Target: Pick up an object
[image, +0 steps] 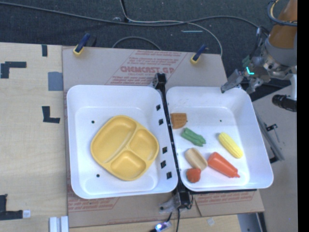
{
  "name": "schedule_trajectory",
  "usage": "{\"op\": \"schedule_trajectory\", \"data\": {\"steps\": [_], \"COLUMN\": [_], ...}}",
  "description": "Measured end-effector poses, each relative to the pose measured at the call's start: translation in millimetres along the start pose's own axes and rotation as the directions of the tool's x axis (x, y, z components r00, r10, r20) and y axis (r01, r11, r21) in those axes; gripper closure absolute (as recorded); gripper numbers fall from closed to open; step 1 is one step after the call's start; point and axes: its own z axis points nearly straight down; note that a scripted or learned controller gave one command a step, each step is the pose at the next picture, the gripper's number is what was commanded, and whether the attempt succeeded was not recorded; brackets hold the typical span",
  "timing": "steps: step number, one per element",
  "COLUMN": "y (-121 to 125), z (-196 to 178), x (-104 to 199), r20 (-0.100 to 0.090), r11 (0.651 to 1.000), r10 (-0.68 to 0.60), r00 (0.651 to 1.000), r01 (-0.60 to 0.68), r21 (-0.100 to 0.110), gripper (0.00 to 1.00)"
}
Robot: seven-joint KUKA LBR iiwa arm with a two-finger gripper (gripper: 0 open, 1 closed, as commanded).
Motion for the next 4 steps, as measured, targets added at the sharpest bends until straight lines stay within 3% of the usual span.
{"op": "schedule_trajectory", "data": {"steps": [1,2,4], "y": [0.5,4.0,5.7], "z": [-1.0,61.5,152.3], "x": [0.0,-4.9,-1.0], "r20": [0.001,0.0,0.002], "r11": [1.0,1.0,1.0], "r10": [0.0,0.0,-0.002], "r00": [1.0,1.0,1.0], "r01": [0.0,0.0,0.002], "r21": [-0.002,0.004,-0.002], "gripper": [0.0,0.0,0.0]}}
